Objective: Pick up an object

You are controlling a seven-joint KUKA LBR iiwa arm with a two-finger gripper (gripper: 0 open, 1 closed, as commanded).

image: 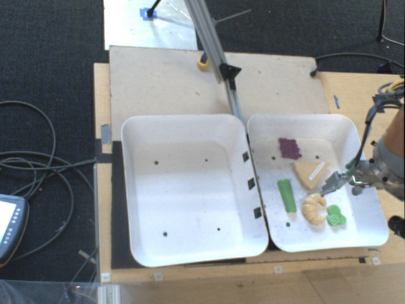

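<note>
The right bin (354, 135) holds a purple lumpy piece (290, 147), a tan wedge (309, 173), a green stick (286, 195), a tan croissant-shaped piece (314, 209) and a small bright green piece (336, 216). My gripper (329, 185) reaches in from the right edge and hovers low over the wedge's right end, just above the croissant piece. Nothing shows between its fingers.
The left bin (136, 132) lies beside the right one, with black clips (251, 183) along the shared wall. A grey pole (209, 33) slants across the back of the bench. Cables and a tablet (9, 223) lie on the floor at left.
</note>
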